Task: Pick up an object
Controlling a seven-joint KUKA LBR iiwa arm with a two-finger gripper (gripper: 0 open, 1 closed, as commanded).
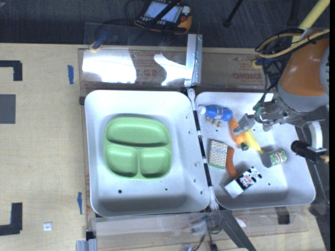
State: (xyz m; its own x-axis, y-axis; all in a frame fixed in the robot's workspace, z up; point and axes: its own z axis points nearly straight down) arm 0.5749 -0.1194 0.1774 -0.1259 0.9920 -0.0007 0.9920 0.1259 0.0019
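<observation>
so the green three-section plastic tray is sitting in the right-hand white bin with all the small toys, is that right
Not quite. The camera view shows the green three-section plastic tray alone in the left white bin. The small toys, such as the blue plastic toy, lie in the right white bin, where the gripper is.

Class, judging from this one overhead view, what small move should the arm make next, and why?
Probably lower the gripper a little onto the yellow and orange toy just beneath it in the right bin: it sits above the pile with nothing visibly held.

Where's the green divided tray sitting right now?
The green divided tray lies in the middle of the left bin, across the divider from the right bin that holds the small objects.
</observation>
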